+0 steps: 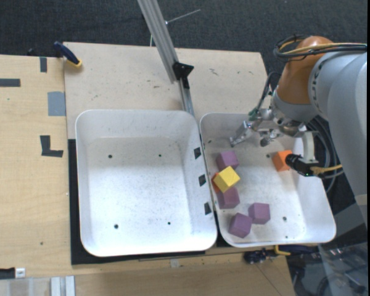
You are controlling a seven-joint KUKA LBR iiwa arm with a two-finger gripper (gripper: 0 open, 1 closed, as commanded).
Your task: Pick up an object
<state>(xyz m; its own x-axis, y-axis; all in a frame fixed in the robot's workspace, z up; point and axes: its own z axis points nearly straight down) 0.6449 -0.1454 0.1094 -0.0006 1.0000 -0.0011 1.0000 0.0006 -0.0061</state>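
Two white bins sit side by side on the bench, and we see the left bin (pixel 139 184) holding nothing while the right bin (pixel 296 224) holds all the blocks. We count four purple cubes there: one (pixel 227 160) near the bin's left wall, one (pixel 229 197) just below it, one (pixel 240 224) toward the front, and one (pixel 259 212) just beside that. A yellow cube (pixel 226 178) lies between the first two purple ones, touching both. An orange block (pixel 280 160) rests well to the right, near the far wall. Our gripper (pixel 251 139) hovers over the bin's back part, above and right of the top purple cube; its fingers are spread apart with nothing between them.
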